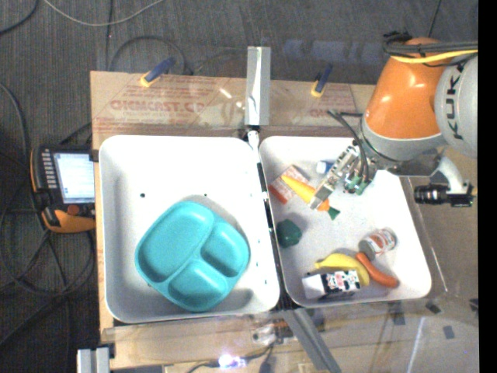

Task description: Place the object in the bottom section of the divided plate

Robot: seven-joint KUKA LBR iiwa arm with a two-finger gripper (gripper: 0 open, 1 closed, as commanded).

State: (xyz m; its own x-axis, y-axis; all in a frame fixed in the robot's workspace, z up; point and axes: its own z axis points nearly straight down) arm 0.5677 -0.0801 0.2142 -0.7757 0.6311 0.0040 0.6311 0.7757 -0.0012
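A turquoise divided plate (194, 255) lies in the left white bin (116, 208), toward its front; its three sections hold nothing. My gripper (324, 196) hangs over the back middle of the right bin (411, 208), slanting down to the left. Its tip sits right above a small orange and green piece (331, 210) and just right of a yellow and orange packet (295, 185). Whether anything is between the tips is hidden by the slant.
The right bin also holds a dark green lump (290, 234), a can (379, 242), a banana (342, 263), an orange sausage (377, 270), a black and white carton (332, 284) and a small blue-white item (324, 165). A metal post (257, 84) stands behind the bins.
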